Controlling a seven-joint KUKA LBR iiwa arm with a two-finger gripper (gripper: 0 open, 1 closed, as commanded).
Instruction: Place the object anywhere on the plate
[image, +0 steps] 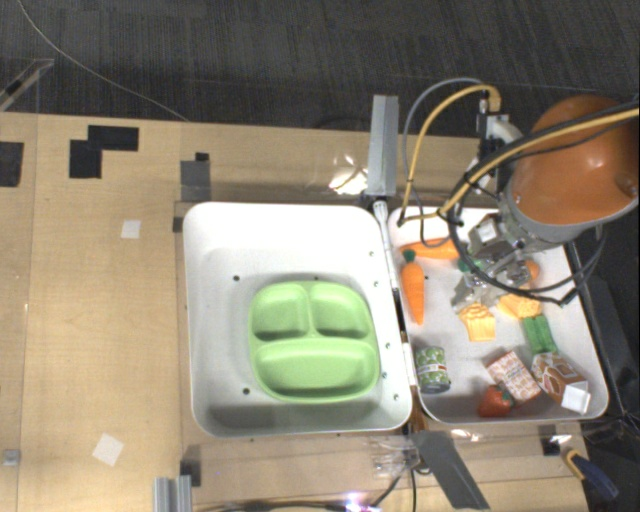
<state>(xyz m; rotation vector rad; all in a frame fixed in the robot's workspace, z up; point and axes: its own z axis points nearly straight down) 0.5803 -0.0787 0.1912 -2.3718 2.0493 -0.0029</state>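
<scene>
Wood-topped bench (80, 330) carries two white bins side by side; left bin (215, 260) holds the green divided plate (313, 338), nothing on it yet. Right bin (590, 375) is cluttered: orange carrot (412, 290) at 9 o'clock near the dividing wall, green can (432, 367) at 7, red tomato-like piece (495, 402) at 6, brown packets (515, 375) at 5, green block (538, 333) at 3, yellow cheese-like slice (479, 322) dead centre. Tool (487, 275) sits low over the bin's 12 o'clock area, just above the yellow slice, cables draped around it; can't tell if it's open or closed, and nothing visibly gripped, so the object to move is presumably still in the right bin. Risks, my read: items sit close together, so a descent could nudge neighbours or pinch two; the flat slice may slip out; a weak grip could drop during the crossing toward 9 o'clock, over the bin walls, short of the plate.
</scene>
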